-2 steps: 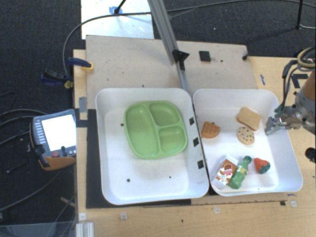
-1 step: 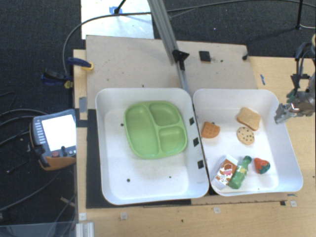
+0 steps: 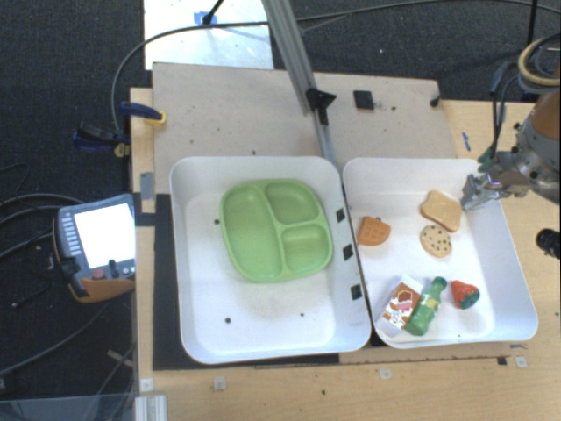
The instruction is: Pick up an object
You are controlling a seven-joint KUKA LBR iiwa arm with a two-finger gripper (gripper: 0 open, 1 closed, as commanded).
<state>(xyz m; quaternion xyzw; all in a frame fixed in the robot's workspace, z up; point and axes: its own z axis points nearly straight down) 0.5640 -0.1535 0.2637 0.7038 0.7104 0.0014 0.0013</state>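
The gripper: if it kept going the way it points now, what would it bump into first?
Likely the bread slice: the gripper points left and down toward it. Height is hard to judge from above, so it could pass over.

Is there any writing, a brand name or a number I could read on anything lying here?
None can be read.
Small carton in the right bin: a printed red and white picture, any lettering too small and blurred.
Green bottle beside it: no label legible.
Handheld screen left of the bench: glowing white, washed out.
Cookie, toast, green divided plate: no markings visible.
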